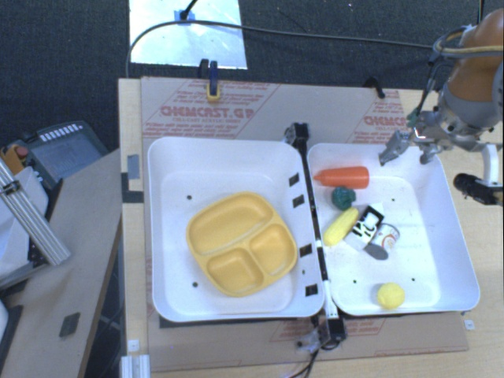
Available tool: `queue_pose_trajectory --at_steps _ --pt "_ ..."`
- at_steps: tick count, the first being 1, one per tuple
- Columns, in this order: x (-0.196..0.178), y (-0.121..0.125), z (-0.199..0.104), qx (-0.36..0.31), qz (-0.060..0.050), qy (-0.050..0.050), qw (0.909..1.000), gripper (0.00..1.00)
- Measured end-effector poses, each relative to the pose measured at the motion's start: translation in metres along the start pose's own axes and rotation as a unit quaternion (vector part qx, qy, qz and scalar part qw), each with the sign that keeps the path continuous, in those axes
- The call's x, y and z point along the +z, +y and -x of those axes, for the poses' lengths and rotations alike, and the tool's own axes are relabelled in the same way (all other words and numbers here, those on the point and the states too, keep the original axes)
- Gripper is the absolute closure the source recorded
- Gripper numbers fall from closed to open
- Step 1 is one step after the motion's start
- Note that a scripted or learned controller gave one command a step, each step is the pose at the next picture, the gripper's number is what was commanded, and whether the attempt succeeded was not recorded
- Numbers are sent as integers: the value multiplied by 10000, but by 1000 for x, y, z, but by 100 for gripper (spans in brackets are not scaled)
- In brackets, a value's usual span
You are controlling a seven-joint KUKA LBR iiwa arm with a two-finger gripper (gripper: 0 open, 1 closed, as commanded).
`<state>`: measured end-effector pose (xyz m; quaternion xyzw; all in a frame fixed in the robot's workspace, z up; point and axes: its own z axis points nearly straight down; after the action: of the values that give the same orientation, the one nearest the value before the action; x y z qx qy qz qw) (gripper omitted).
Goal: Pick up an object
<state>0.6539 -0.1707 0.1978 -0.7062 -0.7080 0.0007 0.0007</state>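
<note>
The right bin [441, 211] holds an orange carrot [342, 177] near its far left corner. Just below it lie a small dark green object [342, 198] and a yellow banana [341, 225]. A black and white package [368, 227] with a small can [383, 241] beside it rests against the banana. A yellow lemon [390, 294] sits near the front edge. My gripper [408, 151] hangs over the bin's far right edge, above and to the right of the carrot. It is open, with nothing between its fingers.
The left bin [169, 172] holds a yellow divided plate [240, 242]. A black divider [309, 211] with clips runs between the bins. Cables cross behind the bench, and a yellow clamp [212, 85] grips the cardboard's far edge.
</note>
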Motion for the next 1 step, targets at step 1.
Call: queue_pose_trajectory --at_steps 1 --pt "43 -4 -3 1 4 0 10000 0"
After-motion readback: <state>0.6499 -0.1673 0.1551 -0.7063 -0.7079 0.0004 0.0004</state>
